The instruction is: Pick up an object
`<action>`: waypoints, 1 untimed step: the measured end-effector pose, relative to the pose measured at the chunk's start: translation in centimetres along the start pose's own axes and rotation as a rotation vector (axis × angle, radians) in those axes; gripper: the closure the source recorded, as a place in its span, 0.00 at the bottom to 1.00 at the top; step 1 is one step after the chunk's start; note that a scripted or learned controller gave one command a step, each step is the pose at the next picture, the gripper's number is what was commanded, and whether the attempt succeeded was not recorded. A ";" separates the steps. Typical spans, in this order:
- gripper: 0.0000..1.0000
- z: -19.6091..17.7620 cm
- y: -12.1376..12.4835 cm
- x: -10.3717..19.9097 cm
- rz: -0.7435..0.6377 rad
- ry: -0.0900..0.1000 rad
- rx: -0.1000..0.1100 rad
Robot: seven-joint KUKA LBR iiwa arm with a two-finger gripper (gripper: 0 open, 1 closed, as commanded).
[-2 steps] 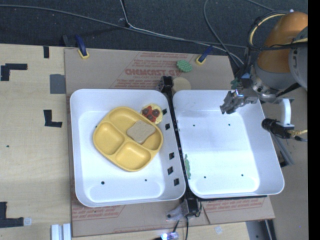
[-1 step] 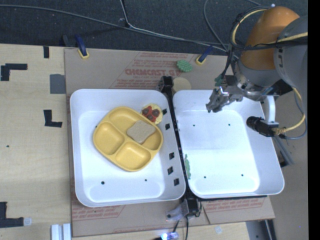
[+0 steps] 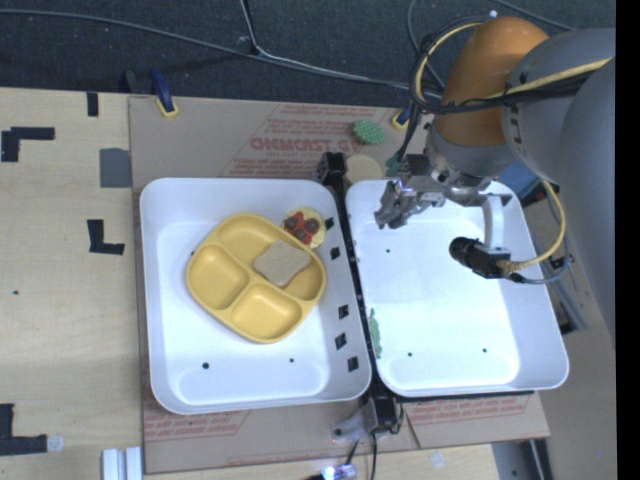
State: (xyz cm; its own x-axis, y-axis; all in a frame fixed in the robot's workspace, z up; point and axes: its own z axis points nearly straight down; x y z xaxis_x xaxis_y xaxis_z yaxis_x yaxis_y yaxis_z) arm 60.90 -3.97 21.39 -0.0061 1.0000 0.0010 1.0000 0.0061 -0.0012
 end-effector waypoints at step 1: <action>1.00 -0.9 0.4 5.7 0.000 0.000 0.000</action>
State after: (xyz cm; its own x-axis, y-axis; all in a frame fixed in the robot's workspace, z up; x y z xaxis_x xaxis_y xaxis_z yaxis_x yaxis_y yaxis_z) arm 61.26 1.75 22.31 -0.0062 1.0000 0.0010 1.0000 0.0062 -0.0009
